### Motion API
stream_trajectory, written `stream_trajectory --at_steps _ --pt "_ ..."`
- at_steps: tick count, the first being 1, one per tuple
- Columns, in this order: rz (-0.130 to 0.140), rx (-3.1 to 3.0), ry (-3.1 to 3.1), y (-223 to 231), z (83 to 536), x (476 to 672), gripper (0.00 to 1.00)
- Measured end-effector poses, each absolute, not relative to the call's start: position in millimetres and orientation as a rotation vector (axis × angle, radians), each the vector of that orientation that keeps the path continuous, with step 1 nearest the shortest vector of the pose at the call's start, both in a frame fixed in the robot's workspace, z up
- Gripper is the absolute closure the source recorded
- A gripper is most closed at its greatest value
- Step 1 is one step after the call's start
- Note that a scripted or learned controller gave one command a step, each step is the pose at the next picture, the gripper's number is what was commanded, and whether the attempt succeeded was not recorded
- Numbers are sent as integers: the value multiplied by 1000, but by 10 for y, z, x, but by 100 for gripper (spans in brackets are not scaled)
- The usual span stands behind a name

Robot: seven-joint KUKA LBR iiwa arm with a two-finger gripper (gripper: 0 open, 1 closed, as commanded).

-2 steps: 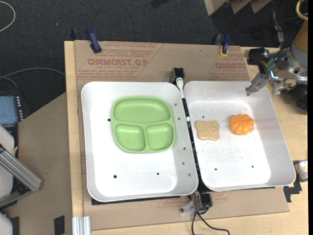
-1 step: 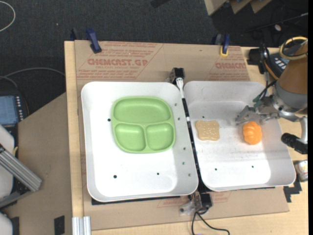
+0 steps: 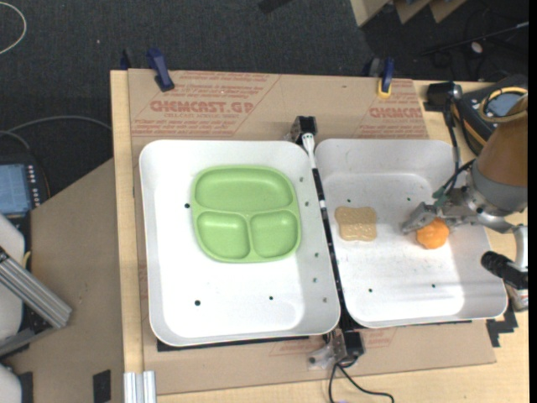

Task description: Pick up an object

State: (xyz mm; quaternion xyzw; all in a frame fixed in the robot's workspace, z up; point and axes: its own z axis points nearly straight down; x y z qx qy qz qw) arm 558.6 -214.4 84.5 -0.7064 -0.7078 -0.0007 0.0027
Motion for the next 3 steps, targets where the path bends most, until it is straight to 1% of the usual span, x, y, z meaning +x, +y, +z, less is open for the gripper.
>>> stream_trajectory --at_steps 1,2,3 --pt "-5 -2221 -2224 -2154 961 5607 100" --pt "-18 -2209 -2243 -746 1912 5892 100" --pt "-2 -2210 -2226 -130 2000 5546 100"
